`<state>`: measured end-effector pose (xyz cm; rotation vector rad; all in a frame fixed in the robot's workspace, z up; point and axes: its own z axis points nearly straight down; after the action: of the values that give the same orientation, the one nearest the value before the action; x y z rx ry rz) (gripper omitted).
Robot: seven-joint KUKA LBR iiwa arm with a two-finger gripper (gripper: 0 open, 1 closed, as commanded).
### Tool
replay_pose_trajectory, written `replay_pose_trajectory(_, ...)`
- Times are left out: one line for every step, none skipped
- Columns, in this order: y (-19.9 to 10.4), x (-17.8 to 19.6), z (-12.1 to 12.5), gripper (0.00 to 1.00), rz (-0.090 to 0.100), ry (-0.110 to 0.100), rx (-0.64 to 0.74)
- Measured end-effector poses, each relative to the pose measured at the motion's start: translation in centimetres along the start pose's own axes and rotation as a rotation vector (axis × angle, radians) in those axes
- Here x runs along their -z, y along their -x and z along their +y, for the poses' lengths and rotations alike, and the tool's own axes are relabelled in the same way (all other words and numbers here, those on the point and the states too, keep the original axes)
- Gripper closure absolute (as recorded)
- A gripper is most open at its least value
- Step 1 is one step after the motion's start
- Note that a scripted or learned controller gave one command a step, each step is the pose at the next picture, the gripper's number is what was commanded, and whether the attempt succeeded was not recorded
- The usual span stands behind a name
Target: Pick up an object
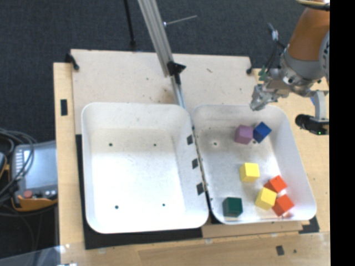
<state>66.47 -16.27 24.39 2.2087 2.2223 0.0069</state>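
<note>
One grey arm (307, 43) with an orange band reaches in from the right of the camera view, its wrist bent down and leftward so that the claw (259, 102) hangs over the far rim of the right bin (297, 148), near that bin's far right corner. The claw's tip is small and blurred, so I cannot tell how it is set, and nothing is seen in its grip.

Two shallow white bins sit side by side on the tan surface (127, 71). Taking the right bin as the landmark, the left bin (138, 165) touches its left wall.

Seven blocks lie inside the right bin. One purple block (243, 134) sits in its far half, just below the claw, and one blue block (262, 131) touches the purple one on its right. Two yellow blocks are there: one (249, 172) near the bin's middle, the other (266, 198) toward its near right corner. Two orange-red blocks flank that second yellow block, one (277, 184) just beyond it and one (284, 204) at its right, against the bin's near right wall. One dark green block (233, 206) rests by the bin's near wall, toward its left corner.

One silver rail (158, 35) slants up from the far end of the seam between the right bin and the left bin.
</note>
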Motion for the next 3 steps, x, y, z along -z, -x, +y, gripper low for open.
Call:
replay_pose_trajectory(0.1, 0.5, 0.1, 1.00, 0.000, -0.006, 0.003)
replay_pose_trajectory(-5.2, -0.7, -0.2, 1.00, 0.003, -0.009, -0.001)
replay_pose_trajectory(-10.2, 0.3, -0.6, 1.00, 0.004, -0.009, 0.000)
